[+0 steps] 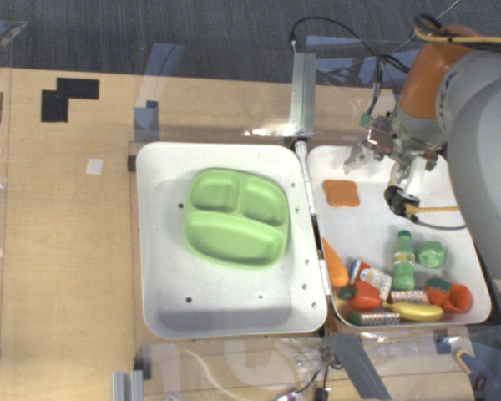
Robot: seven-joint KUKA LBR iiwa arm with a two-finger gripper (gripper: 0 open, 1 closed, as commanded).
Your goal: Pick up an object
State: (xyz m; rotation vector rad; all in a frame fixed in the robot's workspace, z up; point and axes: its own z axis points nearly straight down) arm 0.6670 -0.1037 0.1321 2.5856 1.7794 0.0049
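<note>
Camera view from above has the two-finger gripper [377,159] hanging over the upper part of the right shallow white bin [451,192], at about twelve o'clock of that bin's floor. It sits on a grey arm [484,140] with an orange band [424,73] that reaches in from three o'clock. Whether it is open or closed cannot be told from this angle, and I can make out nothing held in it.

Nearest to it, at about seven o'clock of the gripper, a flat orange square piece [341,193] lies on the bin floor, apart from the rest. The other things crowd the bin's lower edge, from five to seven o'clock. A small green plastic bottle [403,260] stands upright, with a round green toy [432,256] just beside it at three o'clock. An orange toy carrot [334,261] lies along the left wall. A red toy pepper [365,295] sits at six o'clock of a small red-and-white packet [373,277]. A yellow toy banana [416,311] lies flat by the lower rim, and a red-orange cup-like thing [456,298] sits in the five o'clock corner.

At nine o'clock of all this, the left shallow white bin [163,307] holds a light green divided plastic plate [235,217] near its middle.
</note>
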